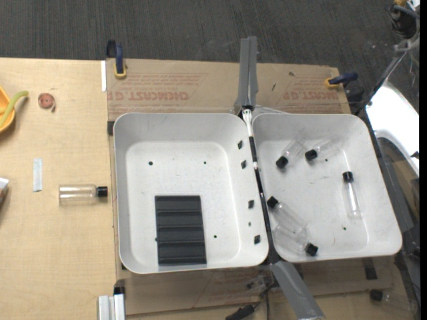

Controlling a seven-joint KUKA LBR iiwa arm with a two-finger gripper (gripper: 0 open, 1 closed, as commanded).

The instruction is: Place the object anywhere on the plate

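Plate [180, 230]: black and ridged, lying flat in the lower middle of the left bin [133, 145], with nothing on it.
Right bin [373, 179]: touches the left bin along the centre seam and holds five clear bottles with black caps, all lying down.
Upper bottles: two near the bin's upper left, one [290, 154] beside the other [320, 151], caps pointing lower left.
Right bottle [351, 195]: lies almost vertical in the frame, cap at its top.
Lower bottles: one [280, 210] by the seam, one [300, 240] just below it, close together.
Gripper: whether it is released or clenched cannot be told.
Bench: cardboard [160, 85] lies under both bins.
Loose bottle [80, 193]: lies on the bench left of the bins, cap toward them.
Far left: a yellow item [5, 109] at the frame edge, a small red disc [45, 100] near it.
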